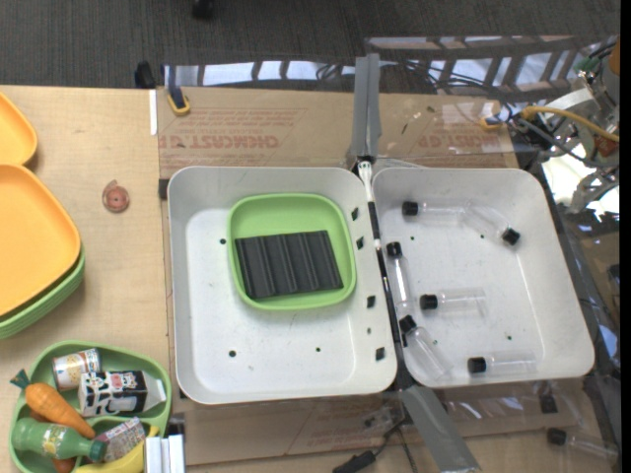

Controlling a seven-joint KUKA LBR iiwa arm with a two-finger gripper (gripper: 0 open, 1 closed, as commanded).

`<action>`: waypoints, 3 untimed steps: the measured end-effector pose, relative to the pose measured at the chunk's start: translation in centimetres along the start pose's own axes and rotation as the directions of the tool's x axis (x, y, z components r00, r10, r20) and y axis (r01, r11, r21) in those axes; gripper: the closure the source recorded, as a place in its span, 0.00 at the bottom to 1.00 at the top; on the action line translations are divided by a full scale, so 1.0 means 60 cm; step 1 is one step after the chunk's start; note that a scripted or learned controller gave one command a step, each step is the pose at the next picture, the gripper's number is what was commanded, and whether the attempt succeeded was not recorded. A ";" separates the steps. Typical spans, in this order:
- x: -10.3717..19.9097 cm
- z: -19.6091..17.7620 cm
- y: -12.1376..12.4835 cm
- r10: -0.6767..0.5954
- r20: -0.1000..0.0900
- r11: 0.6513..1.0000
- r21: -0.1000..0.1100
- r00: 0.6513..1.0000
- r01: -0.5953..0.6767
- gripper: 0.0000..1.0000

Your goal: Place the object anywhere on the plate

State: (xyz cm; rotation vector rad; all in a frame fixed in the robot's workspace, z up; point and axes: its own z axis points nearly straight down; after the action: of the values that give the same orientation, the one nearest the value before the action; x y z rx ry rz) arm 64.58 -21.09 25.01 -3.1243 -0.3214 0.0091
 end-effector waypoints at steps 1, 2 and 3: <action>0.003 -0.023 -0.018 -0.003 -0.002 1.000 -0.001 1.000 0.003 0.00; 0.015 -0.018 -0.027 0.001 -0.001 1.000 -0.001 1.000 -0.001 0.00; 0.018 0.000 -0.036 0.001 -0.001 1.000 0.000 1.000 -0.001 0.00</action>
State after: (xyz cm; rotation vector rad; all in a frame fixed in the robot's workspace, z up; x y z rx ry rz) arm 65.18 -18.73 24.99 -3.1246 -0.3202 0.0082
